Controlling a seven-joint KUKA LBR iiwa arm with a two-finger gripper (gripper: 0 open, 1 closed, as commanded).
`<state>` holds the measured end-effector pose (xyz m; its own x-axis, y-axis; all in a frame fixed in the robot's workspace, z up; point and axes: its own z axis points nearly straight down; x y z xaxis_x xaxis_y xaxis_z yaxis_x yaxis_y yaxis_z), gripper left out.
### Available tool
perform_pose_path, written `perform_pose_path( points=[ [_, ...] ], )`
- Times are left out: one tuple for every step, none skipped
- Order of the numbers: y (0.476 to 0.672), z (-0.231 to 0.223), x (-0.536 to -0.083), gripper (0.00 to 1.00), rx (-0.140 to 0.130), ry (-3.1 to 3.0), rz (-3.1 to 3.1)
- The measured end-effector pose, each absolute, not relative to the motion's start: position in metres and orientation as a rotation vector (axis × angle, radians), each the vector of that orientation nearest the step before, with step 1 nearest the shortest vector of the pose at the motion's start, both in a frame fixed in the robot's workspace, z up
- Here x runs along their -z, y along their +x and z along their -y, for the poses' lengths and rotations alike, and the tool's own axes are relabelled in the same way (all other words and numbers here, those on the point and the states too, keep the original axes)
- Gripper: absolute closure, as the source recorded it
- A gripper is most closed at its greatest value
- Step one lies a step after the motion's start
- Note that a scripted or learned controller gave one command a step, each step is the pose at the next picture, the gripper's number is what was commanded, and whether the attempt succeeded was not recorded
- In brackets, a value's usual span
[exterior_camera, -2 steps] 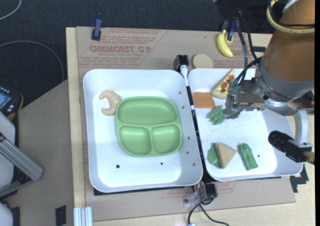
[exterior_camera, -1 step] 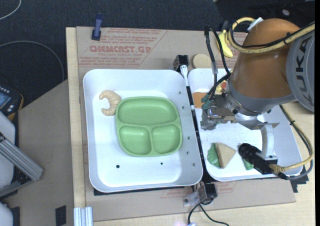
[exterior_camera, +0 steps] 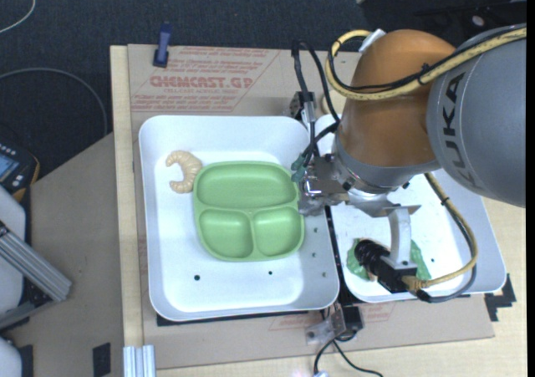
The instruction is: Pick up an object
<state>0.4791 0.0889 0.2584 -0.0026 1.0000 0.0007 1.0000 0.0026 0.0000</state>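
Plate point(exterior_camera: 248, 221), green, lies flat in left bin point(exterior_camera: 167, 225), croissant point(exterior_camera: 184, 170) beside it. Pincer point(exterior_camera: 311, 185) sits at its right rim; I cannot tell if open or closed. No lift yet; grasp remains.

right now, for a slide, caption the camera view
Gripper at the right rim of a green divided plate, croissant toy beside it, in the left bin

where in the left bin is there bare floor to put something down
In the left bin, the widest bare patch is the near strip between the green divided plate and the near wall. A smaller one lies along the far wall, right of the croissant. Crowded: the plate's right edge, where the gripper sits.
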Motion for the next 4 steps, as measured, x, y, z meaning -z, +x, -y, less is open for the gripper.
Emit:
perform_pose_path(
  points=[
    [0.48, -0.064, -0.382, 1.0, 0.008, -2.225, 2.225],
    [0.48, -0.006, -0.463, 1.0, 0.008, -2.23, 2.222],
    [0.479, -0.052, -0.352, 1.0, -0.01, -2.213, 2.22],
    [0.479, -0.076, -0.279, 1.0, -0.006, -2.217, 2.219]
  ],
)
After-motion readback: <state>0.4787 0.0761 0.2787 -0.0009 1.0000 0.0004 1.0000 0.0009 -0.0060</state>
